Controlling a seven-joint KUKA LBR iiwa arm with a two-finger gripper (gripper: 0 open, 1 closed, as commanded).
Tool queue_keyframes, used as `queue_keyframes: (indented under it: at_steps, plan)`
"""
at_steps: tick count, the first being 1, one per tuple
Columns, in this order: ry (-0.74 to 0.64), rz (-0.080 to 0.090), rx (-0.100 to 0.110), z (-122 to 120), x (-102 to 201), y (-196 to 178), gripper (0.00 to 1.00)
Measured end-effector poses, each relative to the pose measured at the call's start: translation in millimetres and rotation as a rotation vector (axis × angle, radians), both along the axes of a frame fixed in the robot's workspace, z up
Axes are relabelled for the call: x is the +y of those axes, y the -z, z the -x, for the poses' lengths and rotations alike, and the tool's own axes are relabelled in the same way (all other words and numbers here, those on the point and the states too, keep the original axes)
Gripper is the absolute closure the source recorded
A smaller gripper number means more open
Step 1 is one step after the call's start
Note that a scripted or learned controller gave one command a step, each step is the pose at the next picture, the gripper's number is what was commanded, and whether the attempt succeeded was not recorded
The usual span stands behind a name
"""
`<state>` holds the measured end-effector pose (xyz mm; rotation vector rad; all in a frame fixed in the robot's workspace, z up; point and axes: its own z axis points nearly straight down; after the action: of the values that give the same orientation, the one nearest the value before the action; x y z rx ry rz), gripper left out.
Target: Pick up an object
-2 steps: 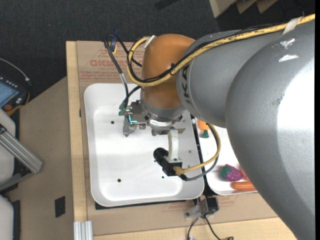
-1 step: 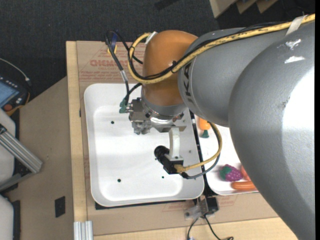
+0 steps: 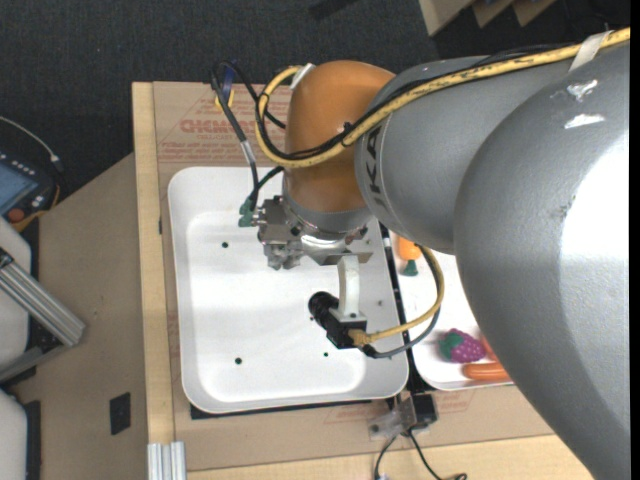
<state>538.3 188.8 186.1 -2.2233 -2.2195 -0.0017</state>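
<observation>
Treat as the approach step, with the arm (image 3: 480, 168) stretched over the left bin (image 3: 220, 318) and the hand (image 3: 285, 240) poised low above its far part; cannot tell whether released or clenched. Next, by judgement, shift right to the right bin (image 3: 432, 366) and descend squarely. Select there the knobbly purple cluster (image 3: 462, 346) or the smooth orange-red piece (image 3: 487, 372) just beside it, near edge.

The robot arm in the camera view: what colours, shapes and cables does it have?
The thick, rounded grey arm has a glossy orange band above the wrist. A yellow cable runs along it, with thin black cables near the metal-grey gripper.
</observation>
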Motion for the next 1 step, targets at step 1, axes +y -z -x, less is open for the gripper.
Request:
queue_keyframes:
  at_steps: [1]
  plan:
    - [0.001,-0.001,-0.002,-0.3,0.5,-10.4,1.00]
